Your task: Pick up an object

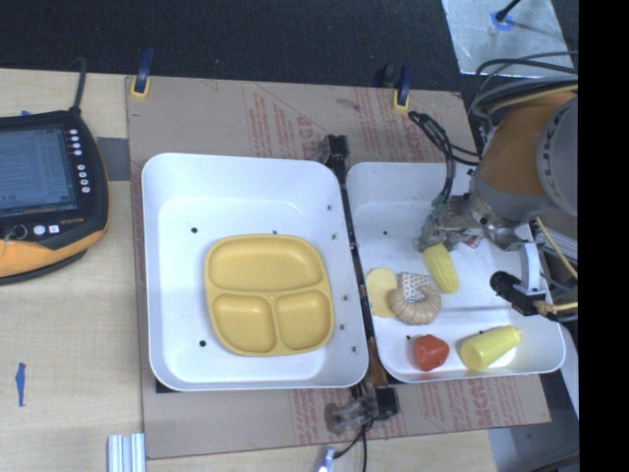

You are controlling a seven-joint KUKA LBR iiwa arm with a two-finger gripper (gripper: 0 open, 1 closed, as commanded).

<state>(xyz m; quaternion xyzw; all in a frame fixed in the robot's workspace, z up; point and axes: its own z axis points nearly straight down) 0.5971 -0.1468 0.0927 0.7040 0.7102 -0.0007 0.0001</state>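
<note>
We see claw [444, 236] above ribbed yellow corn cob [440, 268] in right bin [393, 190]; whether open, we cannot tell. Left bin [172, 264] holds smooth three-compartment yellow tray [268, 294].

Pale wood bench [69, 362], cardboard sheet [246, 121] on top, dark carpet [246, 18] beyond.

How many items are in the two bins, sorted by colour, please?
Yellow: 4, namely the divided tray in the left bin, and the corn cob, the pale round piece and the lemon-shaped piece in the right bin
Red: 1, the tomato-like piece
Tan: 1, the ring pastry
Total: 6
</note>
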